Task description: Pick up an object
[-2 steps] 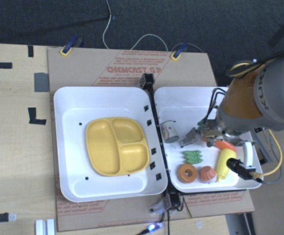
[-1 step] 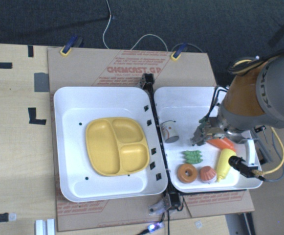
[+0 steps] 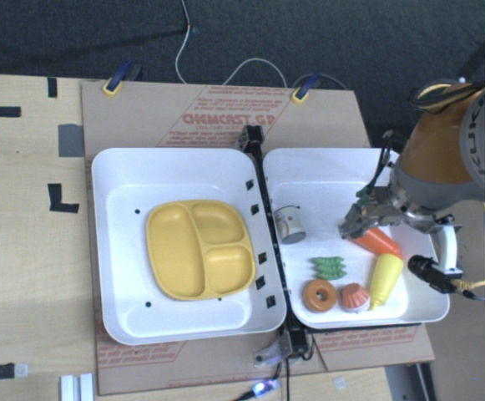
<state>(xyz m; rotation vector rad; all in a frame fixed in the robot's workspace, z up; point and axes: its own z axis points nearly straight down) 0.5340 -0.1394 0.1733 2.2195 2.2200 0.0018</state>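
The right bin [image 3: 325, 170] holds a small grey can [image 3: 290, 223], a green pea pod [image 3: 329, 266], a brown donut [image 3: 318, 295], a pink piece [image 3: 355, 296], a yellow bottle [image 3: 385, 277] and an orange carrot [image 3: 380, 241]. My gripper [image 3: 359, 222] hangs low over the bin's right part, right at the carrot's left end. The wrist hides the fingertips, so whether anything sits between them is hidden.
The left bin [image 3: 117, 224] carries a yellow divided plate [image 3: 199, 248]. A black divider [image 3: 263, 215] runs between the bins. Both bins rest on a cardboard sheet [image 3: 217, 111] held by yellow and blue clips, with a white cable [image 3: 225, 78] looping behind.
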